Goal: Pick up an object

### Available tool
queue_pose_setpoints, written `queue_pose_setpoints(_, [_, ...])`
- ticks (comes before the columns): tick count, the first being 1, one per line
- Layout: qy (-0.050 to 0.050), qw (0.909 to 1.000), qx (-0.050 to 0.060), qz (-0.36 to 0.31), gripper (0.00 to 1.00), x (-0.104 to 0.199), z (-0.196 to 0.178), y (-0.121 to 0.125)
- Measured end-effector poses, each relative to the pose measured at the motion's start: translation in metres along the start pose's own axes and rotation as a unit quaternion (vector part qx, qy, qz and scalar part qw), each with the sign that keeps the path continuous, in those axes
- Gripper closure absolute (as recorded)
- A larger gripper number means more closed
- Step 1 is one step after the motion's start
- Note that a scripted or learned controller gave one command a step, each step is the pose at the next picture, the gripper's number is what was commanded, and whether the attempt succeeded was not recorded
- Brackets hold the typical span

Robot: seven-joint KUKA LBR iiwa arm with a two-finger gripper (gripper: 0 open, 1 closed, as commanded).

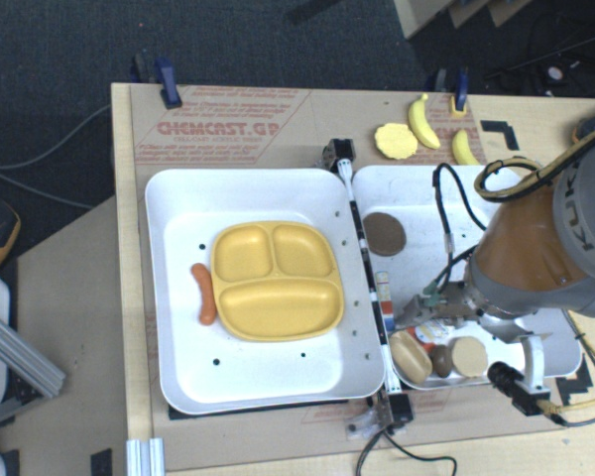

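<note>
Apparently nothing is lifted yet: the gripper (438,317) hangs low in the right bin (416,191) over round food pieces (414,357); I cannot tell its state.

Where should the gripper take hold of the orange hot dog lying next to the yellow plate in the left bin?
Probably at the middle of the hot dog, coming straight down, fingers closing across its narrow width. It lies flat on the left bin floor, long axis running away from the camera. The yellow plate sits close on its right, so that finger has little room.
</note>
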State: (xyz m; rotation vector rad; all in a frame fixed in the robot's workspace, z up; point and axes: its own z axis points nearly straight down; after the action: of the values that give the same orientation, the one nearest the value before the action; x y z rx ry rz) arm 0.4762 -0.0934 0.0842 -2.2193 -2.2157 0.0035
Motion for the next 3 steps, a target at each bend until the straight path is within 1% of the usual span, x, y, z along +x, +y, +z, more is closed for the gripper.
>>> queue_pose_setpoints(1, [-0.004,1.0,-0.007,-0.001,0.0,-0.055,-0.002,0.089])
queue_pose_setpoints(2, [0.002,1.0,-0.003,0.0,0.0,-0.13,-0.017,0.145])
queue_pose_setpoints(3, [0.0,1.0,-0.005,-0.006,0.0,-0.035,-0.001,0.193])
